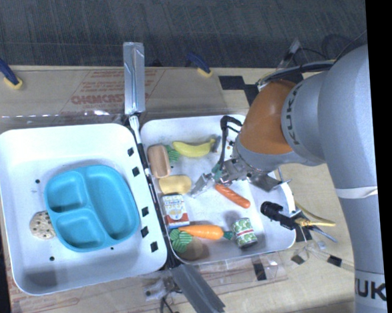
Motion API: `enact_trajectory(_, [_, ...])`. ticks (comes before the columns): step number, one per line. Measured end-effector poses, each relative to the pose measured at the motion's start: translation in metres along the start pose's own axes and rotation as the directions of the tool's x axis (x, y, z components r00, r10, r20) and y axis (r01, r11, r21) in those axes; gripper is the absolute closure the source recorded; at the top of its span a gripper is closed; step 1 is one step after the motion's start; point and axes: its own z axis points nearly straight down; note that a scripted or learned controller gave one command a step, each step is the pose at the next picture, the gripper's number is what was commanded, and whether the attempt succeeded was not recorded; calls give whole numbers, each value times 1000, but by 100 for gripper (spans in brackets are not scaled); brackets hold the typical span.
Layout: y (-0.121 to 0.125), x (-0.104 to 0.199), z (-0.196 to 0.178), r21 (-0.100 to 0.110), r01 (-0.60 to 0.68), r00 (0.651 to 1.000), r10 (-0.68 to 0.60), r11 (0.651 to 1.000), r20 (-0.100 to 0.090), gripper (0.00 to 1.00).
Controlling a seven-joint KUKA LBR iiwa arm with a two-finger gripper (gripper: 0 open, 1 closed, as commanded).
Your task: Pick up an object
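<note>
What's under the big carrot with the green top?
The carrot lies partly on a brown thing in the right bin. Its green top and lower edge cover part of that thing, so I cannot tell what it is.

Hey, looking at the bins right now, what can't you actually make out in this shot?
- Gripper, camera view: small and partly under the wrist, so its opening is unclear.
- Small carton: label print too small to read.
- Brown item in the right bin's near corner: partly covered by the carrot, identity unclear.
- Cookie: its right edge is tucked behind the blue tray.
</note>
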Motion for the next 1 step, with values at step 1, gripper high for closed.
enact_trajectory(1, [-16, -50, 0, 0, 75, 997, -75, 997, 2, 0])
